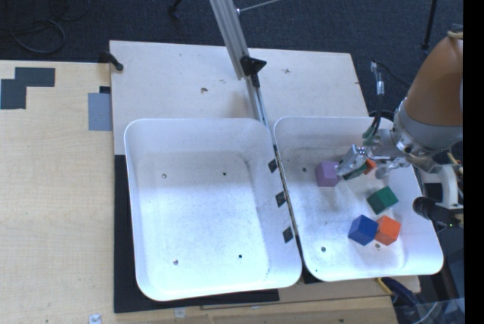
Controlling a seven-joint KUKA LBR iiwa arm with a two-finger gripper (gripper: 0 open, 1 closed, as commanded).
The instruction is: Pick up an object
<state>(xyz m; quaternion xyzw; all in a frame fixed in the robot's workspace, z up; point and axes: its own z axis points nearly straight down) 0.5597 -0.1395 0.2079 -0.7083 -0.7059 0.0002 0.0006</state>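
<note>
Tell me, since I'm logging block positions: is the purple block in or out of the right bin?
In. The purple block rests on the floor of the right bin, near the divider, beside the end effector.

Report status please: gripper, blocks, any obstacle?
Gripper low in right bin, beside purple block; nothing seen held. Green block, blue block, orange block lie apart. No obstacle seen.

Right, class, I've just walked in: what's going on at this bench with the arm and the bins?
A robot arm reaches in over the right bin, its gripper low beside a purple block. Whether it has hold of anything can't be told. A green block, a blue block and an orange block lie nearer the front.
</note>
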